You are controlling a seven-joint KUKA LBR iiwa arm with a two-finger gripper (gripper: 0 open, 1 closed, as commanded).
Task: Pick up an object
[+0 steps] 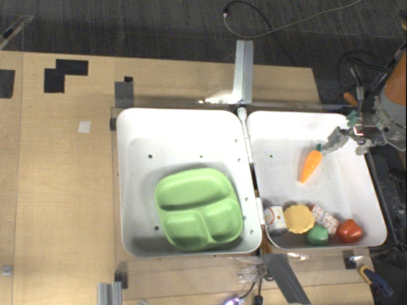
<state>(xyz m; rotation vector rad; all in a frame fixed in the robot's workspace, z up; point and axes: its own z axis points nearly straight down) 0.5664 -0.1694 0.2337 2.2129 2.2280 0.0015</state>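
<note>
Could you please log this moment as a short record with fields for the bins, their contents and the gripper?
left bin: holds a green divided plate, three compartments, lying flat
right bin: holds the small items
toy carrot: lies alone mid-bin, leafy end toward the gripper
front cluster: white can, round yellow cookie, small packet, green item, red item, bunched along the near wall
gripper: at the right bin's far right side, tip right beside the toy carrot's leafy end
grasp: nothing seen held
</note>
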